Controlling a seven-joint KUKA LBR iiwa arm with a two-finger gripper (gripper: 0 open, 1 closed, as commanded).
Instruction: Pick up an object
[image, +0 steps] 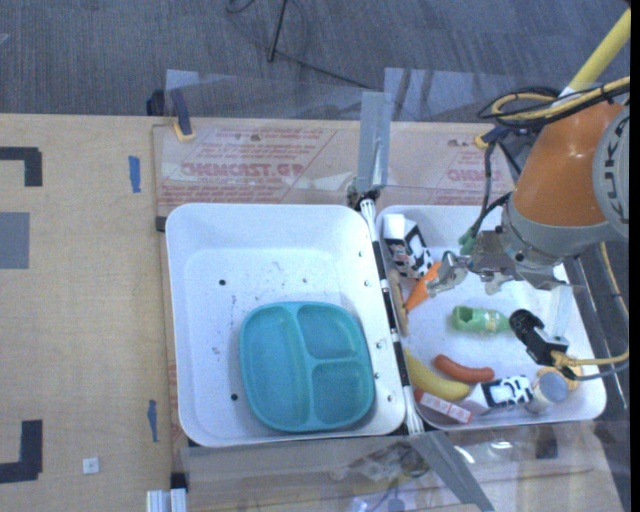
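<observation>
My gripper (452, 270) hangs over the upper middle of the right bin (590, 405), reaching in from the right. Just to its left lies an orange carrot-shaped piece (417, 291), close to the bin's left wall. A green bottle (476, 319) lies on its side just below the gripper. Further toward the front are an orange sausage (463, 368) and a yellow banana (434, 377). Nothing shows held in the gripper.
The left bin (200, 250) holds a teal divided plate (305, 366). In the right bin, a black-and-white item (407, 247) sits at the back left, a black-and-white toy (506, 391) and a small cup (548, 388) at the front right, and a pink packet (441, 408) at the front.
</observation>
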